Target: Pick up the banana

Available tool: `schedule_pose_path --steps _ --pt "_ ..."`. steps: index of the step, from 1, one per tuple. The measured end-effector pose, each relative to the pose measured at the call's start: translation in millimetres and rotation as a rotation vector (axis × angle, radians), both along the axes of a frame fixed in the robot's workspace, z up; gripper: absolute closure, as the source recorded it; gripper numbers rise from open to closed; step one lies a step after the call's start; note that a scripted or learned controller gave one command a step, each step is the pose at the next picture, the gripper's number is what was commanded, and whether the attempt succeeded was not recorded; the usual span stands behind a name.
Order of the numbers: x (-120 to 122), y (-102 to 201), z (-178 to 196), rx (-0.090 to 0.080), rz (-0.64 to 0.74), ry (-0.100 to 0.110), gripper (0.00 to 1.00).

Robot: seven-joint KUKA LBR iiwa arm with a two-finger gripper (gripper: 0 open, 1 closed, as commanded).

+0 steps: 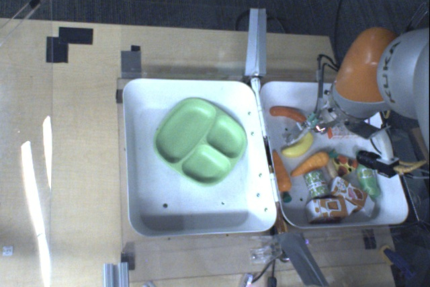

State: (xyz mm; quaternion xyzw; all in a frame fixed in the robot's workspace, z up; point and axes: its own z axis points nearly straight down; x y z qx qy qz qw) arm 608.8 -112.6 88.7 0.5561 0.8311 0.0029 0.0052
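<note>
Two white bins; in the right bin (396, 208), the gripper (318, 123) hovers just above the banana (299, 145). Whether it grips anything, I cannot tell.

The pale wooden counter (80, 144) carries two shallow white plastic bins side by side, touching: the left bin (144, 208) and the right bin (396, 208). Two black tape-like marks (66, 42), possibly stickers, lie near its far left corner.
</note>
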Motion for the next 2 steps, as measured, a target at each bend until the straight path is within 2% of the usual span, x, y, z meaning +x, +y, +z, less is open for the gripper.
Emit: schedule_pose_path --steps 1,2 --pt "3 2 13 0.003 0.001 -0.007 1.0" --pt "20 67 98 0.002 -0.098 0.004 1.0"
